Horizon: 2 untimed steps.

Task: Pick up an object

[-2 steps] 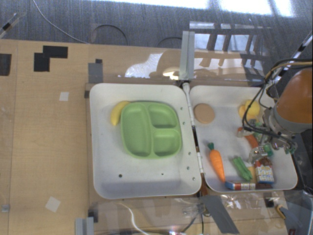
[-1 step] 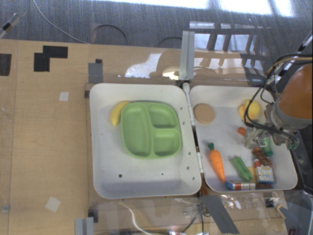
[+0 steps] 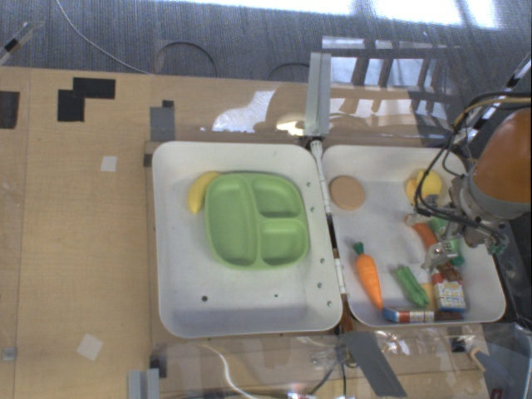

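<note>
The gripper hangs low in the right bin, over the clutter by a small carton (its state I cannot tell). This looks like the reaching step; next comes a clean closure. Light wooden bench, grey carpet behind.

I have one fixed camera, mounted above the bench and looking down at a slant. It sits far enough back to take in both the left bin and the right bin, with floor beyond; the arm enters from my right.
</note>
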### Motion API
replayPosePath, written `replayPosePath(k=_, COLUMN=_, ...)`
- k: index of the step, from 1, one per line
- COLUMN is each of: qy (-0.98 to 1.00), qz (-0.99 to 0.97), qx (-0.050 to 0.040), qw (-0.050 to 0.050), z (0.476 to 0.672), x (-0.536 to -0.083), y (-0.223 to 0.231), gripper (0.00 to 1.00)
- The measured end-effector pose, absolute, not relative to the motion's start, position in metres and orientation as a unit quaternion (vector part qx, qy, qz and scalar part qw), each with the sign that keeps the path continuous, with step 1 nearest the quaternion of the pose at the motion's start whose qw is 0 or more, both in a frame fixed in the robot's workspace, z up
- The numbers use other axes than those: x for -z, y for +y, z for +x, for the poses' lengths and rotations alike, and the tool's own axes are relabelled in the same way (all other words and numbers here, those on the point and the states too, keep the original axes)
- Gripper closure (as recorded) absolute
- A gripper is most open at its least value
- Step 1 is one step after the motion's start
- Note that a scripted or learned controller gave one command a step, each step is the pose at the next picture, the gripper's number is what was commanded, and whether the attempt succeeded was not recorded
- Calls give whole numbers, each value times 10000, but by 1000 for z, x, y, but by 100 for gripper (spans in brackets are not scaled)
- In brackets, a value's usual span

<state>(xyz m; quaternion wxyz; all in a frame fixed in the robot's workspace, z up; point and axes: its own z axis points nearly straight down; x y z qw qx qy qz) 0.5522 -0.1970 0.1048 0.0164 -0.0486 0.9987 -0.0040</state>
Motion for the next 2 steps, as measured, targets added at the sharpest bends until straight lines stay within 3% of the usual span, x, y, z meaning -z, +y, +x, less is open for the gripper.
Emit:
replayPosePath(k=1, qy=9975, qz=-697, qx=25, qw=72, z=562, x=-90, y=-180, gripper=0)
replayPosePath(k=2, qy=9980, qz=-630, qx=23, qw=82, z=519, x=-90, y=-192, gripper=0)
